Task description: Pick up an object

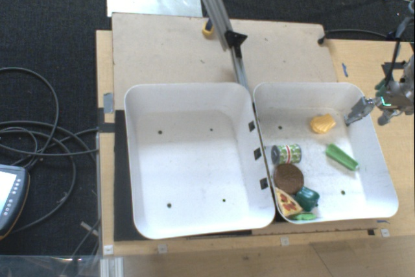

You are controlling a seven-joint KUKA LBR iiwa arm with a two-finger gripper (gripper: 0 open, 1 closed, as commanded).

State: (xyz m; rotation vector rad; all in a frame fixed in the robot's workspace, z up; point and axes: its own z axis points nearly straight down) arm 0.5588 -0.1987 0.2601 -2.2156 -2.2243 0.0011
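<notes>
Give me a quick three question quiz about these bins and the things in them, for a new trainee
1. True or false: the yellow lump lies in the left bin.
2. Which thing lies nearest the gripper? A) the small can B) the yellow lump C) the brown disc
3. Fill in: the green stick lies in the ___ bin.

Key: 1 false, it lies in the right bin. 2 B. 3 right.
</notes>
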